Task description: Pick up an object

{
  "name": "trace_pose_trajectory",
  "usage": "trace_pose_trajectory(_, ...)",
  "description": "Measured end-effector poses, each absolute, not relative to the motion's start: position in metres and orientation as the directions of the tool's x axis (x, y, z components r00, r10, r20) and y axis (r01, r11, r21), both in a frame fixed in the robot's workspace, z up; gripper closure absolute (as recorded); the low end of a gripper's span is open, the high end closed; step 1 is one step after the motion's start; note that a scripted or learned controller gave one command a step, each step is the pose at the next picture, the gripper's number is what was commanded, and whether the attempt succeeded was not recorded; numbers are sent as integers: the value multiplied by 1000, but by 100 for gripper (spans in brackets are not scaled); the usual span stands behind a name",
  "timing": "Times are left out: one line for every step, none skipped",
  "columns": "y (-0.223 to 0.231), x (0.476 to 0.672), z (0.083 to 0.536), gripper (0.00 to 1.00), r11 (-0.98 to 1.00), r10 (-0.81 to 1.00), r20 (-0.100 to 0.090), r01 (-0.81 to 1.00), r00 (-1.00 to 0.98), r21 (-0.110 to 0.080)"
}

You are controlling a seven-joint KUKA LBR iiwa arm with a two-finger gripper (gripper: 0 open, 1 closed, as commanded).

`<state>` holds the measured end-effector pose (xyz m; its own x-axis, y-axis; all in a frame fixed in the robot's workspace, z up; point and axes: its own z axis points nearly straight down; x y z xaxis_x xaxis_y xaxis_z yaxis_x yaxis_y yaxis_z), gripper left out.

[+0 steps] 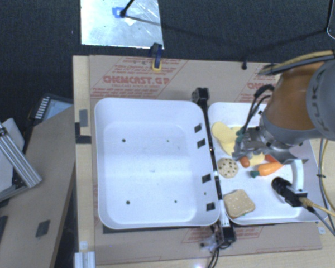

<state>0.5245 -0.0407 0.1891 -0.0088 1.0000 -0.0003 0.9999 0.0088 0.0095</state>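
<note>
In the right bin lie several toy foods: a yellow piece at the upper left, a round cookie, a slice of toast at the front, an orange carrot and a small red-orange piece. My gripper hangs low over the middle of this bin, right above the red-orange piece and beside the yellow one. The wrist hides the fingertips.
The left bin lies alongside, parted by a black-clipped divider. Both rest on a cardboard sheet. A silver plate lies at the back. My arm covers the right bin's far right.
</note>
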Motion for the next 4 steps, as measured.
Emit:
trace_pose_trajectory(21,485,184,100,7,1000,2,1000,-7,-2)
trace_pose_trajectory(99,575,343,100,15,1000,5,1000,-15,24)
trace_pose_trajectory(245,569,433,100,19,1000,10,1000,-20,12)
trace_pose_trajectory(234,577,541,100,7,1000,4,1000,-7,11)
